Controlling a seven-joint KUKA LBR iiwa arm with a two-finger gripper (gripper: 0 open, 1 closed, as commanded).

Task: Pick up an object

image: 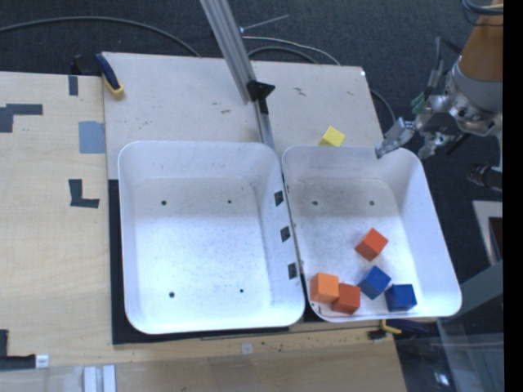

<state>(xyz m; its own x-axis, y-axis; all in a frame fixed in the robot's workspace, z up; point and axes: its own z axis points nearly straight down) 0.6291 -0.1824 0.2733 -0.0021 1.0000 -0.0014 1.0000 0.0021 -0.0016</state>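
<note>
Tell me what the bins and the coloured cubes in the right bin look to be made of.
The bins: likely thin moulded plastic, matte white with rounded rims and dark speckling on the floors. The cubes, such as the orange cube and the blue cube: solid coloured, matte, with no visible grain; foam, painted wood or plastic, the view cannot settle which.

So the right bin [425,211] is the reference here. Five cubes sit bunched in its near corner: an orange cube [373,243] a bit apart up the floor, then a blue cube [375,282], another blue cube [400,296] near the front wall, a light orange cube [325,287] and a darker orange cube [346,298] touching it. The hand [406,137] hangs just past the bin's far right corner, nothing between its fingers. A yellow cube [332,136] lies on the table [180,96] just behind the bin's far rim. The left bin [131,219] sits right against its left wall.
</note>
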